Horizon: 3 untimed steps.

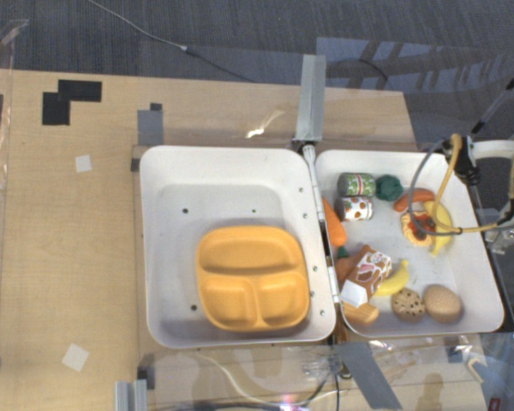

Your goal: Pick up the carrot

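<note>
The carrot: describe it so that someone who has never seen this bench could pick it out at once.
Find the right white bin, the one crowded with toy food, and go to its left wall, beside the divider between the bins. The carrot lies along that wall, just left of the two small cans. It is the only long, thin, tapering orange piece among rounder neighbours.

Single fixed camera, mounted above the counter (60, 255) and looking down at a slant. Far edge of the counter lies toward the top of the frame, with dark floor beyond it. Both white bins fall within the frame: left bin (163, 229) near centre, right bin (480, 289) close to the right margin. Distance is moderate; small items remain distinguishable.
</note>
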Each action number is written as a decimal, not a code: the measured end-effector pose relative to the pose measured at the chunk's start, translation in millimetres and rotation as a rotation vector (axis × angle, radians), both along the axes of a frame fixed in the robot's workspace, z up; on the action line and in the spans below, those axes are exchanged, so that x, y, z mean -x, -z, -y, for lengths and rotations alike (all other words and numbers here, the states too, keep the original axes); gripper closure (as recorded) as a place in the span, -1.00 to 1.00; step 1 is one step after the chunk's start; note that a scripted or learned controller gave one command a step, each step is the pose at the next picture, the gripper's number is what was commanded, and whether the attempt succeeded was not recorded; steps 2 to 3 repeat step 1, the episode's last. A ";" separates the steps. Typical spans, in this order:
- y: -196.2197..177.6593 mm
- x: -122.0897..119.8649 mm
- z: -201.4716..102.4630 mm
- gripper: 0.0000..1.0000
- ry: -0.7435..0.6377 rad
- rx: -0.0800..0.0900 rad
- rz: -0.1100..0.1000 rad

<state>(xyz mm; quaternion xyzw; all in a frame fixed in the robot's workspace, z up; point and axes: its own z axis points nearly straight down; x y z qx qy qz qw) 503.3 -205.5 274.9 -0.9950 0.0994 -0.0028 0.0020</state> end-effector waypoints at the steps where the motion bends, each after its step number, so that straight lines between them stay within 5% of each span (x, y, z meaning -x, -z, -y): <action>1: 7.9 9.2 0.5 1.00 0.001 0.001 0.000; 3: 7.9 9.2 0.5 1.00 0.001 0.001 0.000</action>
